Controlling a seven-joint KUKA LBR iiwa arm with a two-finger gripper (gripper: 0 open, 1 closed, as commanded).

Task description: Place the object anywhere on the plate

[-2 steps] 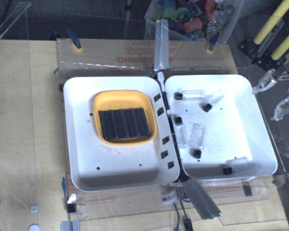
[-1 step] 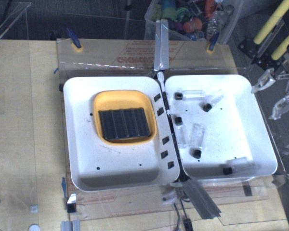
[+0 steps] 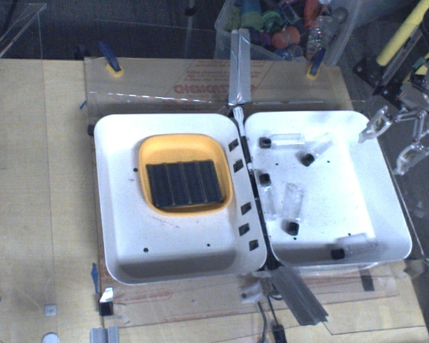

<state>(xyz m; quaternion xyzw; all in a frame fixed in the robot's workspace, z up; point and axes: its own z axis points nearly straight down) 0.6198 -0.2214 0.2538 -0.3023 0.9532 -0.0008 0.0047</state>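
The wooden surface carries the left bin, and in it lies the yellow plate with a dark ribbed insert across its middle. The plate sits well inside the bin's walls, so it makes a broad target. A drop aimed at the insert's middle would leave room for error on every side.

Past the ridge where the bins meet, the right bin holds several small clear tubes with dark caps. One tube lies near the far wall, a second is just beside it, a third is mid-bin, and another lies against the near wall. Any of them may be the object; which one cannot be told.

The gripper hangs over the right bin's far right rim. Its fingers look spread and nothing is between them. Nothing is picked up yet.

The mid-bin tube seems the safest choice, since it lies apart from its neighbours and from the walls. The fingers should straddle it across its narrow width, as a clear round tube is likely to roll or slip.
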